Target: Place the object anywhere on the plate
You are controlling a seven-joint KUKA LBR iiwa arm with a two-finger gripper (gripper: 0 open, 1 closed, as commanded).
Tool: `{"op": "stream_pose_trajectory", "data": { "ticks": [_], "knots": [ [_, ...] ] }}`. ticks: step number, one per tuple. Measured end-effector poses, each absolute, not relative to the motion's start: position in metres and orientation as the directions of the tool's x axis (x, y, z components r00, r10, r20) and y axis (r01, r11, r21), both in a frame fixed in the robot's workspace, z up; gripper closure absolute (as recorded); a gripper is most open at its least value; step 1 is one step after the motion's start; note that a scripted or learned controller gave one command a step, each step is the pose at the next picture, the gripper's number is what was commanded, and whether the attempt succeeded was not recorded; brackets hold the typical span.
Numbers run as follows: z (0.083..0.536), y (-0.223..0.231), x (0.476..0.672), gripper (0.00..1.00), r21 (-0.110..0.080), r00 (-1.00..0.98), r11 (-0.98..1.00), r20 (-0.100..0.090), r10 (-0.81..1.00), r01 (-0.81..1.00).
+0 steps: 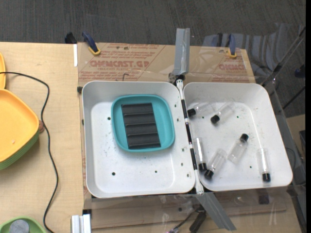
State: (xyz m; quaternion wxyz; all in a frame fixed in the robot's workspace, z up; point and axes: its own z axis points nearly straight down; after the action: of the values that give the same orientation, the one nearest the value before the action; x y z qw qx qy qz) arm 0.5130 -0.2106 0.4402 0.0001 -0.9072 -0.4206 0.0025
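Note:
A teal square plate (pixel 166 125) with a dark ribbed insert lies in the left white bin (pixel 97 144), toward its upper middle. In the right white bin (pixel 272 110) lie several clear plastic vials with black caps: one (pixel 221 114) near the top, one (pixel 238 148) at centre right, one (pixel 214 163) lower down, one (pixel 263 165) at the right wall, and one (pixel 199 154) along the left wall.
Yellow dishes (pixel 14 125) are stacked at the far left of the wooden bench, crossed by a black cable (pixel 50 130). Cardboard (pixel 126 59) lies behind the bins, with clamps on it. A grey post (pixel 182 52) rises between the bins.

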Motion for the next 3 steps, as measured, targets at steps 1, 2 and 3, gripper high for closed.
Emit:
{"op": "stream_pose_trajectory", "data": {
  "ticks": [1,2,3],
  "knots": [
    [0.439,-0.214,0.560,0.00,-0.003,0.706,-0.706,-0.005,0.709,0.709],
    [0.439,-0.217,0.585,0.00,-0.003,0.778,-0.778,-0.005,0.628,0.628],
    [0.439,-0.218,0.600,0.00,-0.002,0.841,-0.841,-0.005,0.541,0.541]
  ]
}}
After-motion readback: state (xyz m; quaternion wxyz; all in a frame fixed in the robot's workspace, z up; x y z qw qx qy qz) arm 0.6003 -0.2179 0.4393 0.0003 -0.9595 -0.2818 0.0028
